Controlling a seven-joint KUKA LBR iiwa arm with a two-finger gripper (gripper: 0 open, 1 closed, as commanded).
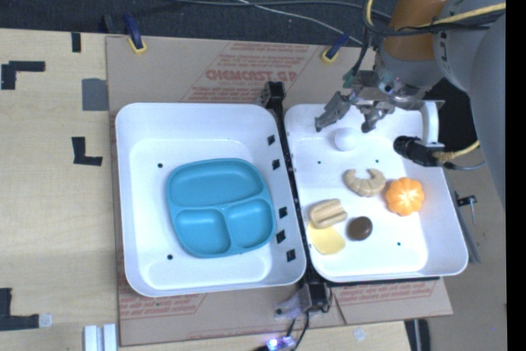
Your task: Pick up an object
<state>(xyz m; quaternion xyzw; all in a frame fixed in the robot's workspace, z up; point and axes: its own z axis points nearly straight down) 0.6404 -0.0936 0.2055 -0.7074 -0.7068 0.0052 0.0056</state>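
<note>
My gripper (352, 116) hangs open over the back of the right bin (427, 255), its two dark fingers spread with nothing between them. Just below it lies a small white object (343, 139), hard to make out against the bin floor. Further forward in the same bin are a tan croissant (366, 182), an orange (404, 196), a hot dog bun (327, 213), a brown round cookie (359, 228) and a yellow cheese slice (328, 241). All lie apart from the gripper.
The left bin (140, 136) holds a blue divided plate (220, 205). A black divider (282, 168) runs between the bins. The arm's orange band (427, 0) and grey body fill the upper right. Cables cross the dark floor behind the bench.
</note>
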